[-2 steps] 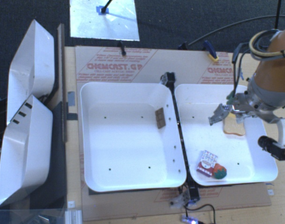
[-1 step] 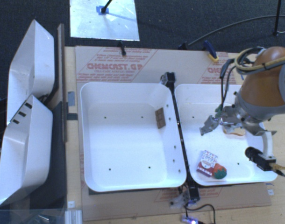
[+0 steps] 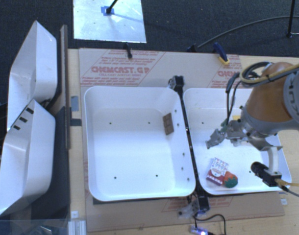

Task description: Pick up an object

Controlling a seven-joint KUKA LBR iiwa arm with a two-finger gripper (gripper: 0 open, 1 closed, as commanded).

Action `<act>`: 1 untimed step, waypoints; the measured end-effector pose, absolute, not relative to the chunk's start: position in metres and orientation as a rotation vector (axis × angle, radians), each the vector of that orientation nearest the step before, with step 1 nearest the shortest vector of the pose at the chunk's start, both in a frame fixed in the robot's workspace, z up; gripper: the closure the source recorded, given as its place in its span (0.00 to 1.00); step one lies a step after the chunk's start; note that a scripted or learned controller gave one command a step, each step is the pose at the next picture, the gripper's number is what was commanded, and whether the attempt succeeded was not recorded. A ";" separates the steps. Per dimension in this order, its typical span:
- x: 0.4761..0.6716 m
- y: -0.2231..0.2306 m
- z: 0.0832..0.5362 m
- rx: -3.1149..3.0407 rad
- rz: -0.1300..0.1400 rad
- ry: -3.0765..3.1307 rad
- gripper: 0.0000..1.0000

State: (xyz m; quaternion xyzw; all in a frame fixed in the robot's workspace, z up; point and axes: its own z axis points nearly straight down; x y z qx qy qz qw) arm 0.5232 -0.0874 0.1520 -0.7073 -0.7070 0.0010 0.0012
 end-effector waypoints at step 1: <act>0.531 -0.093 0.103 -2.220 0.003 -2.220 0.00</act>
